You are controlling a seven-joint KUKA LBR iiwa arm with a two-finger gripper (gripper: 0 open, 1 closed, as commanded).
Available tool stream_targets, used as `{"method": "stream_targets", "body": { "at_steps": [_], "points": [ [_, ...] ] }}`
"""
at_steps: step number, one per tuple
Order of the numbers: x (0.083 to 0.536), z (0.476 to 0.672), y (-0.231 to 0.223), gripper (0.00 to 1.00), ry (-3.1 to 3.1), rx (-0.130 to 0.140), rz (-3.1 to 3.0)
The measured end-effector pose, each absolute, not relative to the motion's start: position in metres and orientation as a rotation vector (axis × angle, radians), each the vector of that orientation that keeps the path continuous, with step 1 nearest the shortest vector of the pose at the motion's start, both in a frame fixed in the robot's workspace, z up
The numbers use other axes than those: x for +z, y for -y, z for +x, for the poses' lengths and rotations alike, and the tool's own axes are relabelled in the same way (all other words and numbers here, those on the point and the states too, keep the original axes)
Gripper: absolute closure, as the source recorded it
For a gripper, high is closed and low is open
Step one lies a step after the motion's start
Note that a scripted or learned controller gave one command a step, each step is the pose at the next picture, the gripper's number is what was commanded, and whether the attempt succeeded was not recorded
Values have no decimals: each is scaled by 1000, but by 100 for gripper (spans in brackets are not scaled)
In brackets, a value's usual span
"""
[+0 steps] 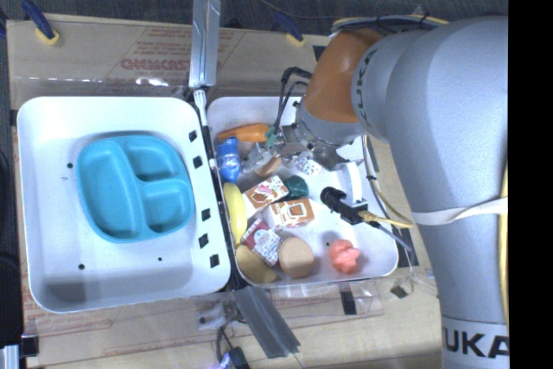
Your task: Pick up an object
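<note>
While my claw sits low in the right bin, grip unclear to me, crowded by orange carrot, blue bottle, snack packets, yellow banana.

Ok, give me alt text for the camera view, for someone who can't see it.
A grey arm with an orange band reaches from the right into the right bin, low over a crowded pile of small toy foods including a banana and a pink piece. The left bin holds a blue divided tray.

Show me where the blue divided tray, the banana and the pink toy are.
Blue divided tray (134, 186), camera view, on its middle ridge.
Banana (234, 212), camera view, mid-length on its peel.
Pink toy (345, 256), camera view, its centre.
</note>
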State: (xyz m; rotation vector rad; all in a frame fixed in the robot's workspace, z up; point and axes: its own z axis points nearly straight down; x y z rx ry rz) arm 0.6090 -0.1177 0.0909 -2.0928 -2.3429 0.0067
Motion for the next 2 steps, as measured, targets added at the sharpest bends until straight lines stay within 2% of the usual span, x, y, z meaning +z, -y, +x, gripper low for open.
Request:
{"method": "stream_targets", "body": {
  "at_steps": [1,2],
  "points": [
    [101,609,117,100,2345,8,-2087],
    [196,659,48,100,2395,-9,-2039]
  ]
}}
